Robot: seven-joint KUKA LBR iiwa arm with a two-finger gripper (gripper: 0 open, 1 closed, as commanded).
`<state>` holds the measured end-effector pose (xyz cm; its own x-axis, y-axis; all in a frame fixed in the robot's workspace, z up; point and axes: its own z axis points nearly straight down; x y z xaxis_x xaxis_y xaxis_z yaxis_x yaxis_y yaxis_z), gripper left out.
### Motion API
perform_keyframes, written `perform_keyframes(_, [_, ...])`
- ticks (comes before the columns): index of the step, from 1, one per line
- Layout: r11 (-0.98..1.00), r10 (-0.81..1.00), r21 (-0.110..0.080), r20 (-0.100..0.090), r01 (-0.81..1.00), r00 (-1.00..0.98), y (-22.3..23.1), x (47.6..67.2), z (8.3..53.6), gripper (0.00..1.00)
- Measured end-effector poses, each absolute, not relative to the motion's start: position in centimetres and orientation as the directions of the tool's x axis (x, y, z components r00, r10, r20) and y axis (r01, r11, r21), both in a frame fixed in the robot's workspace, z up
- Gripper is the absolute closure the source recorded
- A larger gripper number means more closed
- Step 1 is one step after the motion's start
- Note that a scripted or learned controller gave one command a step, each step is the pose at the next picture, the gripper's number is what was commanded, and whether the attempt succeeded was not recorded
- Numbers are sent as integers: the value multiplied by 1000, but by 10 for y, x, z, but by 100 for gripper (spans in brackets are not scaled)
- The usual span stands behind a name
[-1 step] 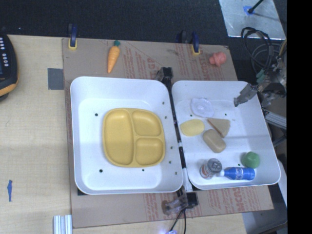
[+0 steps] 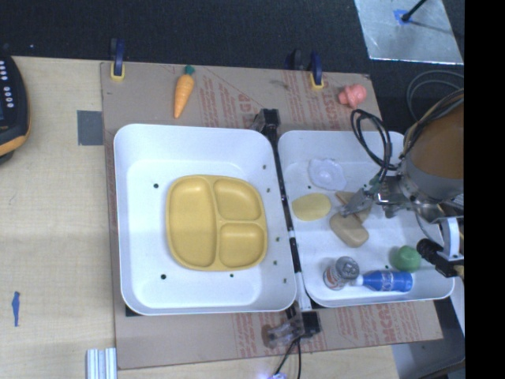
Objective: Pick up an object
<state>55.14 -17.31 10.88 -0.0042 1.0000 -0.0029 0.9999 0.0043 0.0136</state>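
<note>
Arm entered from the right over the right bin point(image 2: 316, 297). Gripper point(image 2: 357, 204) sat low just above a tan, stone-like lump point(image 2: 349, 230); whether its pincer was apart or together could not be told, and nothing showed between its tips. Just left lay a pale yellow oval piece point(image 2: 311, 206). Near the front wall: a small can point(image 2: 342, 272), blue bottle point(image 2: 387, 280), green ball point(image 2: 408, 256). Left bin point(image 2: 134, 212) held a yellow divided plate point(image 2: 215, 221). Toy carrot point(image 2: 183, 91) lay on the bench beyond.

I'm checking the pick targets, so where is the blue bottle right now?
The blue bottle lies on its side along the near edge of the right bin, between the small can on its left and the green ball just above its right end.
</note>
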Motion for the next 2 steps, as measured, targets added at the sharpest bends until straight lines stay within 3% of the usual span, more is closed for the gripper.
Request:
perform_keyframes(1, [9, 1000, 0, -1, 1000, -9, -142, 560, 92, 0])
perform_keyframes(2, [5, 1000, 8, -6, 1000, -4, -202, 627, 132, 0])
